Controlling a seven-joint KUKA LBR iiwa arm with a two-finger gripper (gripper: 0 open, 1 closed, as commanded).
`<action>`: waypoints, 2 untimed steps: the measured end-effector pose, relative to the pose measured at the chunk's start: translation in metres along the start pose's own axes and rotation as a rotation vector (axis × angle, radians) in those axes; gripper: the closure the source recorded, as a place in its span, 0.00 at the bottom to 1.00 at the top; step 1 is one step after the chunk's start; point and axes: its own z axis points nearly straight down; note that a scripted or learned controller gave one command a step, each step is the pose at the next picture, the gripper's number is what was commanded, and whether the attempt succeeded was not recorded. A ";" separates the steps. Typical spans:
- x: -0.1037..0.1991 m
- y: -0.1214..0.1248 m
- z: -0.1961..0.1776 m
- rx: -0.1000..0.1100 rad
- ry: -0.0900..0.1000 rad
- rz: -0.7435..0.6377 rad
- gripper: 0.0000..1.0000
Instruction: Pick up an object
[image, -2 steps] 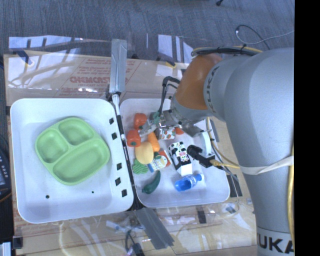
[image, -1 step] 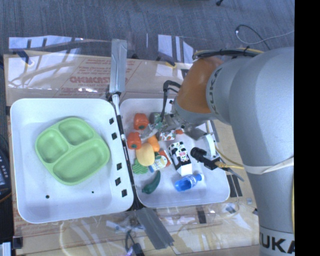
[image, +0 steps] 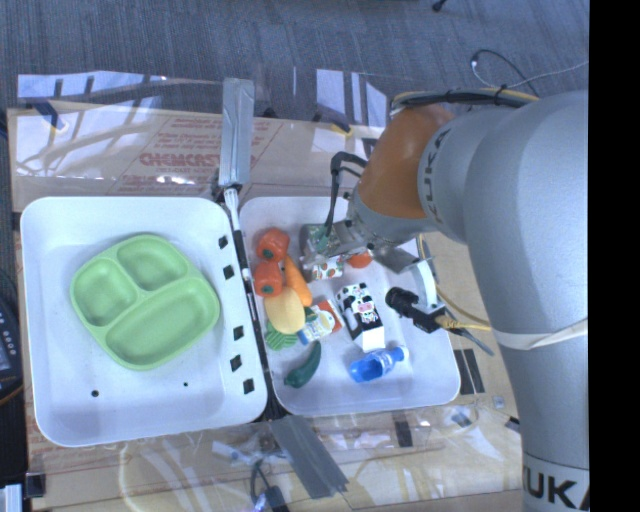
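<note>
The gripper (image: 327, 252) is lowered among the toys (image: 285, 290) in the right bin (image: 430, 385), probably for a grab; its hold cannot be told.

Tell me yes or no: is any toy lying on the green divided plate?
No, the green divided plate lies bare in the left bin, and the toys sit in the right bin.

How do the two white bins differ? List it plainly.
The left bin holds one thing, a green divided plate; the right bin holds a crowd of small toys, among them a blue bottle and a black-and-white carton. The arm reaches over the right bin, with the gripper near its far end; the left bin has no arm above it. Both are shallow, white and side by side.
</note>
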 end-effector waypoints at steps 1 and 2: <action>0.001 0.000 0.001 0.001 0.001 -0.001 0.00; -0.008 0.042 0.031 0.037 0.025 -0.072 0.00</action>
